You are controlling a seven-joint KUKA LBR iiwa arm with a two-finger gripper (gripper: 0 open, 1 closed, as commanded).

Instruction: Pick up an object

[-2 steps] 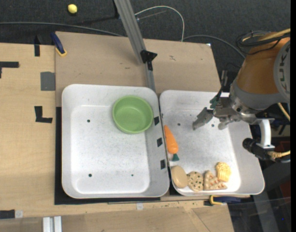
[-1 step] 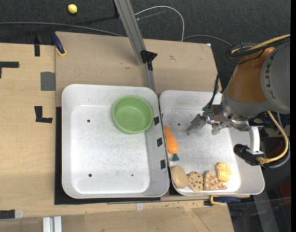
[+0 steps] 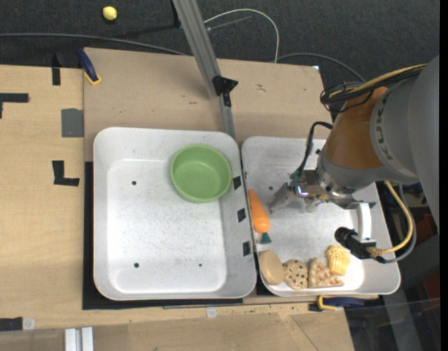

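Orange carrot (image 3: 259,212) lies against the right bin's (image 3: 282,152) left wall; my hand (image 3: 293,194) hovers just beside it, spread wide and holding nothing, ready for a grasp, I think.

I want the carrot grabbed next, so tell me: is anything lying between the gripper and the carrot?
Nothing visible does. The gripper hangs just right of the carrot, with bare floor of the right bin between them.

Even overhead light; soft shadows; mild glare on white bins (image 3: 107,196); slightly grainy.
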